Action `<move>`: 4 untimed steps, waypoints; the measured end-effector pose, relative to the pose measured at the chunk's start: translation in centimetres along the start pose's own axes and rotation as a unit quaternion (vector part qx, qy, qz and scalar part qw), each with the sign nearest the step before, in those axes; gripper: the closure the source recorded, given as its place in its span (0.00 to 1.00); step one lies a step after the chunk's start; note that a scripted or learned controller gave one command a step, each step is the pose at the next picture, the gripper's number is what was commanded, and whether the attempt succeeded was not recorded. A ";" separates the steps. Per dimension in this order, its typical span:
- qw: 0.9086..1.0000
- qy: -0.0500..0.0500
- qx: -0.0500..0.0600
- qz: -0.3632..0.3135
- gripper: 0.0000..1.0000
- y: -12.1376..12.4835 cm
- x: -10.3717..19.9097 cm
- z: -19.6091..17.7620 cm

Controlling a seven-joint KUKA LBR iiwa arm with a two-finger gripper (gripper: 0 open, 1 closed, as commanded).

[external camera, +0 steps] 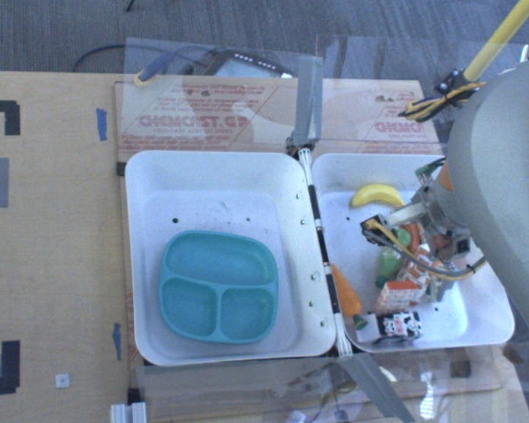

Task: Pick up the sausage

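The hand (404, 243) hangs low in the right bin (489, 324) over a reddish piece, likely the sausage (408, 235), directly beneath it; its grip I cannot tell.

Even bright light, soft shadows, slightly blurry, mild glare

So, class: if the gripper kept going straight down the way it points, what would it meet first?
Probably the heap of toy food in the right bin, directly under the gripper. Which piece comes first is unclear, since the items overlap and depth is hard to judge from above.
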State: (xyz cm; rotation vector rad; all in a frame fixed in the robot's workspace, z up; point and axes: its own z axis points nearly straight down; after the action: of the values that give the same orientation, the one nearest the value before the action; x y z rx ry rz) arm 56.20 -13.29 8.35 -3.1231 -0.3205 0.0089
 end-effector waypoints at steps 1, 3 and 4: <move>1.000 -0.002 0.001 -0.003 1.00 -0.2 0.0 -0.9; 0.999 0.001 -0.001 -0.038 1.00 -0.5 8.1 -17.8; 0.999 0.000 0.000 -0.034 1.00 -8.7 4.9 -20.4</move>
State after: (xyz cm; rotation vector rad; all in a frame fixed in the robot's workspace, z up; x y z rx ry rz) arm 59.39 -3.82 28.79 -3.1095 -0.4272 0.0082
